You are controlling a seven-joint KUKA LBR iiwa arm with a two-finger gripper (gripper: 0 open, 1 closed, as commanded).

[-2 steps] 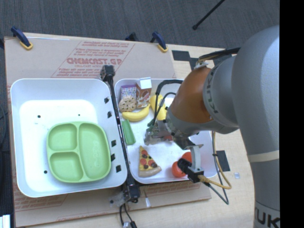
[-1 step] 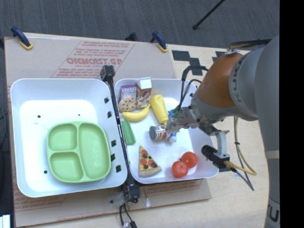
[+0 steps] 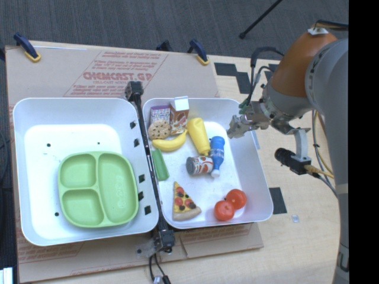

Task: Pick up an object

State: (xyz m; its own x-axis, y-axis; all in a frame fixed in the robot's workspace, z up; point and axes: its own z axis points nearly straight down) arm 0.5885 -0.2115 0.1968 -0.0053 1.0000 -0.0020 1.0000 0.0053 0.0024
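The arm comes in from three o'clock, and its tool (image 3: 237, 126) hangs over the right-hand bin (image 3: 260, 185) near that bin's upper right rim, at about two o'clock from the bin's middle. Whether the tool is apart or together cannot be told at this slant, and nothing shows gripped in it, so the step in hand looks like the approach before any pick. The candidates all lie in the right-hand bin: a blue bottle (image 3: 217, 151) is the nearest, just to the tool's seven o'clock and touching a small can (image 3: 200, 165) lying on its side; a yellow mustard bottle (image 3: 198, 135) lies at nine o'clock from the tool, beside a banana (image 3: 169, 142), a cookie packet (image 3: 159, 123) and a small carton (image 3: 179, 114) crowded toward the bin's eleven o'clock corner. A green cucumber-like piece (image 3: 159, 163) lies along the left wall, a pizza slice (image 3: 184, 203) sits at six o'clock, and two tomatoes (image 3: 230, 205), touching each other, lie at five o'clock. The left-hand bin (image 3: 35, 129) holds a green divided tray (image 3: 98, 189). The next move probably calls for shifting the tool toward eight o'clock, squaring it over one item, likely the blue bottle, and descending so the can beside it is not nudged or caught along with it.
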